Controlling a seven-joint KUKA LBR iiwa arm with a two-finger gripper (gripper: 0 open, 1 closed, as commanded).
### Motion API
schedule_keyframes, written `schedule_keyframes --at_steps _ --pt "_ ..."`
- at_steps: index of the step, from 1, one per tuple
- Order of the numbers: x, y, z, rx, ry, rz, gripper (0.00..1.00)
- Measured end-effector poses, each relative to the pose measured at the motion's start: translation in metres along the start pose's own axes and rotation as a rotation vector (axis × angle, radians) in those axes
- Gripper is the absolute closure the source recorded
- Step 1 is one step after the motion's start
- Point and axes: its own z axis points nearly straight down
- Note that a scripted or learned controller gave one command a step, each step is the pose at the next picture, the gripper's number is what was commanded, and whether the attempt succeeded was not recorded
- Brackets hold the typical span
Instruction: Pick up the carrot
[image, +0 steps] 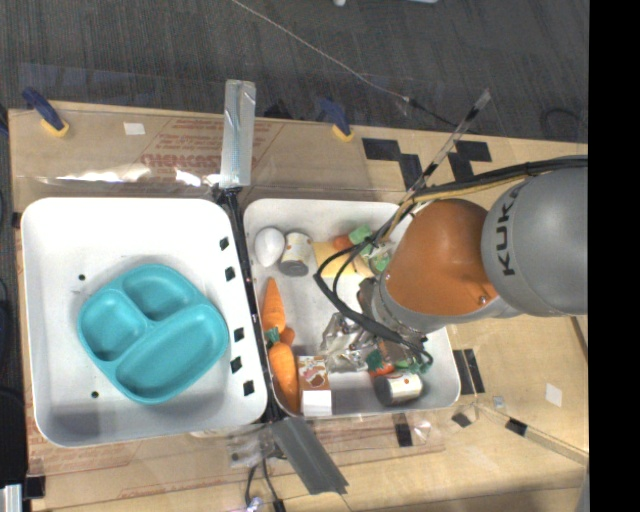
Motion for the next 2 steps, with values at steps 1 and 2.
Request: schedule_keyframes --at_steps 1,2 --pt "-0.033 0.063 -0.092 0.001 -0.004 0.195 1.0" --pt "0.0 -0.014 -0.243 0.006 -0.005 -0.026 1.0"
